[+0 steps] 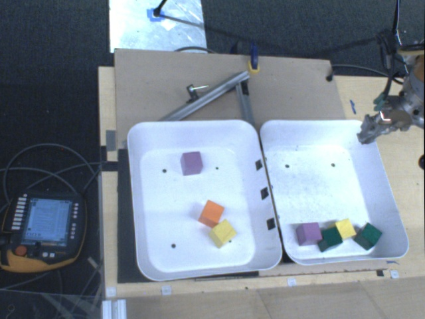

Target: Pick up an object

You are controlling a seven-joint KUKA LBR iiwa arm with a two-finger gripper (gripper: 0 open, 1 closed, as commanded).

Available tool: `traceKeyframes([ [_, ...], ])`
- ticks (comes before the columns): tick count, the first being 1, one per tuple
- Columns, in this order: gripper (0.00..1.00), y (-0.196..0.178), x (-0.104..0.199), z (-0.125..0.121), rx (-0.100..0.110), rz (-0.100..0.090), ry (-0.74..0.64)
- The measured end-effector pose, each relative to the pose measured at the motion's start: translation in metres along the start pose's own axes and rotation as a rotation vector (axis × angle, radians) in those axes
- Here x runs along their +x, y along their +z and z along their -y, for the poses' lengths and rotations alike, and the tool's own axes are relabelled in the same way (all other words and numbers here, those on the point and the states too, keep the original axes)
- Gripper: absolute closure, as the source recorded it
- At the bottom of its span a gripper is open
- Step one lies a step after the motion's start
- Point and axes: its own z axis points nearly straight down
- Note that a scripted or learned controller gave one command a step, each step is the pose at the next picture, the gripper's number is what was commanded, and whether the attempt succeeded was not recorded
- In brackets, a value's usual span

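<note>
Purple block (308, 232), two green blocks (330, 238) (368, 234), yellow block (345, 228) clustered at near edge of right bin (392, 198). Gripper (369, 131) seen over far right rim, well apart from cluster.

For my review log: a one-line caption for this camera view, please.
Hand hovers at the right bin's far right rim; four blocks line its near edge, three sit in the left bin.

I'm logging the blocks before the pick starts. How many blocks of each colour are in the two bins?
Purple: 2
Yellow: 2
Green: 2
Orange: 1
Total: 7 blocks, 3 in the left bin and 4 in the right bin.
</note>
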Motion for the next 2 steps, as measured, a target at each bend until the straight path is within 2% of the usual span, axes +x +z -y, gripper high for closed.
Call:
traceKeyframes([
  [1,1.00,0.011,0.041,-0.012,0.007,-0.003,-0.003],
  [2,1.00,0.010,0.085,-0.029,0.004,-0.003,-0.004],
])
